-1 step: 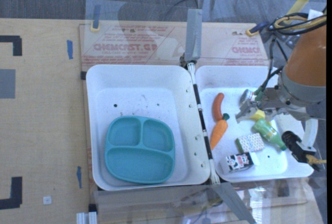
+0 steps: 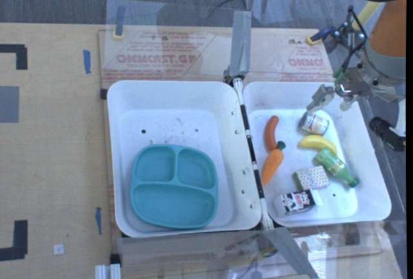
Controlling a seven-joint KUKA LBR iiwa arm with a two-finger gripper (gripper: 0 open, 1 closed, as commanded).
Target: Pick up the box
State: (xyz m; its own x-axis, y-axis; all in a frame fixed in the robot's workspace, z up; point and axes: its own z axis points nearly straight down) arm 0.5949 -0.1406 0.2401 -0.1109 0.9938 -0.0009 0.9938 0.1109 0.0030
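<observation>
At the far corner of the right bin [image 2: 361, 206] we see the pincer [image 2: 330, 98] hanging above the white floor, its two grey fingers [image 2: 318, 99] spread apart with nothing between them. Just below it and slightly toward the bin's middle lies a small can [image 2: 315, 122], a short cylinder on its side with a pale label. Below the can is a banana [image 2: 317, 143], a smooth curved yellow shape, and past it a green bottle [image 2: 336, 166] lies tilted, glossy like plastic. Further from the pincer, toward the divider, a red sausage [image 2: 271, 132] and an orange carrot [image 2: 272, 165] with a green top lie end to end.

A small speckled block [image 2: 312, 177] with a green edge sits beside the bottle; we cannot tell its material.

Our box [image 2: 298, 201] lies well below the pincer, near the bin's front edge: a small rectangular carton on its side, white with black patches and a touch of red. Its print is too small to read.

Well to the pincer's left, the left bin [image 2: 122, 103] holds a teal tray [image 2: 173, 186], a matte rounded plate with three compartments. Dark specks dot the bin floor above it.

Part of the arm [image 2: 387, 39] is cut off by the picture's edge.
</observation>
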